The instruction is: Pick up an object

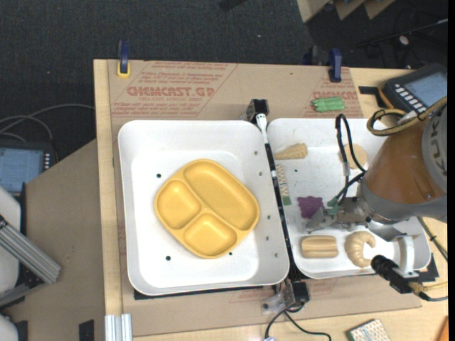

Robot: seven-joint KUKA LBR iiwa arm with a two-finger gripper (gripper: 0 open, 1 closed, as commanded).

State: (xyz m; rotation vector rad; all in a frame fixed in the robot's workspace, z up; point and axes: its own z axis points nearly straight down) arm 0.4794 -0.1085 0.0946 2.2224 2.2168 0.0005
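Because my arm comes in from the right and hangs low over the right-hand shallow white bin point(313, 128), my gripper point(340, 213) sits deep among the toy foods there, and my own wrist blocks the view of its tips, so I cannot tell how it stands or whether it has anything. Just beside it, to the left, lies the small purple crumpled toy point(309, 206), which I judge the likeliest thing to pick up, being nearest. Below that rests the tan bread-roll-shaped toy point(318, 246), and beside it the pale curled croissant-shaped toy point(360, 247), both near the bin's front wall. Farther back, near the rear wall, lies the beige cone-shaped toy point(291, 150). These pieces are scattered loose, which suits a grasp from above.

Across the divider, the left-hand shallow white bin point(135, 148) holds a yellow plastic plate with three compartments point(206, 207), lying flat.

Outside the bins, a small green object point(328, 104) sits on the tabletop point(106, 190) behind the right bin. Red lettering printed on the board behind the bins seems to read "CHEMCAST GP"; the smaller lines beneath are too fine to make out.
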